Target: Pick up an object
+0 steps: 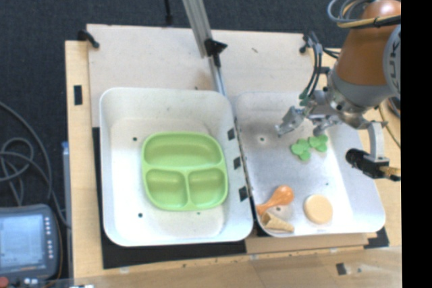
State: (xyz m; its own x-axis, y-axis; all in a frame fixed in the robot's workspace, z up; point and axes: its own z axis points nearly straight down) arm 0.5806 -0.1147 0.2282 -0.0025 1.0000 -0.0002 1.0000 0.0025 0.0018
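Note:
In the right bin (351, 212) lie a green lobed toy (309, 146), an orange spoon-shaped toy (278, 197), a tan cone (277, 220) and a tan round disc (318, 209). My gripper (302, 127) hangs over the bin's far half, just above and slightly left of the green toy. Its fingers are spread open with nothing between them. The orange toy, cone and disc sit near the bin's front edge, well apart from the gripper.
The left bin (121, 118) holds a green divided plate (183, 170). A slanted metal pole (196, 3) rises from the back between the bins. A black fitting (364, 162) sticks out from the arm over the right bin's right side.

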